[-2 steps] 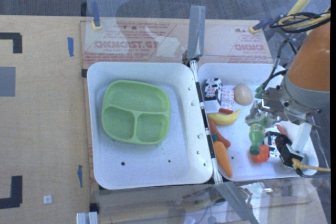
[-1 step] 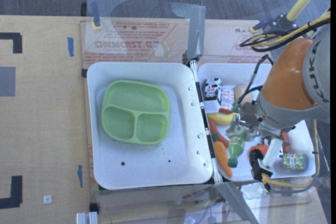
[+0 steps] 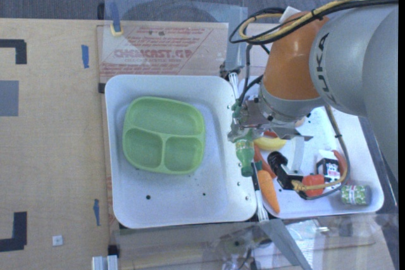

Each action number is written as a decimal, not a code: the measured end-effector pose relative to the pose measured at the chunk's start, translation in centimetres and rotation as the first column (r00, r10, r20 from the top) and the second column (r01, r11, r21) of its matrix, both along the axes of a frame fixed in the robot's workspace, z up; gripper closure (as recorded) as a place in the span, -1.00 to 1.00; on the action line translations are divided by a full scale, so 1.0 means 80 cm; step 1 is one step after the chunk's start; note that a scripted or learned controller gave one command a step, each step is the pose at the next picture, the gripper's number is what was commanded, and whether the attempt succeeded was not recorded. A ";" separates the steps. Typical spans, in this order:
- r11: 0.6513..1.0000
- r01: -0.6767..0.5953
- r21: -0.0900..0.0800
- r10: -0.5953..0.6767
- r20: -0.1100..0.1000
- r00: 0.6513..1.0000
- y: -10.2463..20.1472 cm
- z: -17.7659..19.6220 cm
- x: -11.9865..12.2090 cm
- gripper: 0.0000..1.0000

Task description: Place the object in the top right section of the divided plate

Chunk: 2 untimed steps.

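Note:
The green divided plate [image 3: 164, 134] lies in the left bin [image 3: 126, 199], with one long section at the top and two smaller ones below. My gripper [image 3: 244, 131] hangs low over the left edge of the right bin [image 3: 370, 196], under the orange-banded wrist. A small green toy [image 3: 245, 153] sits directly below it, at or just under its tip; I cannot see whether it is gripped. A yellow banana [image 3: 273, 143] lies just right of the gripper, partly hidden by the wrist.
An orange carrot [image 3: 269, 191] lies along the right bin's left wall. A red toy [image 3: 313, 182], a small white and black piece [image 3: 329, 167] and a jar with green contents [image 3: 354, 194] sit toward its lower right. The arm covers the bin's upper part.

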State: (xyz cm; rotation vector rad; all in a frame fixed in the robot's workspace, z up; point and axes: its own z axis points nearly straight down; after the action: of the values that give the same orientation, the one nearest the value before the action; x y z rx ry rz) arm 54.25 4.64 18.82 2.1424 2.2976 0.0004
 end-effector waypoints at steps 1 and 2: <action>0.996 0.089 -0.001 -0.089 0.001 0.996 0.078 0.072 0.097 1.00; 0.992 0.128 -0.001 -0.128 -0.004 0.992 0.124 0.069 0.029 1.00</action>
State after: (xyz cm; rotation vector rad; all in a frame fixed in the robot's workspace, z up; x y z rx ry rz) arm 56.60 14.57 24.35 2.2874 2.1566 -0.0049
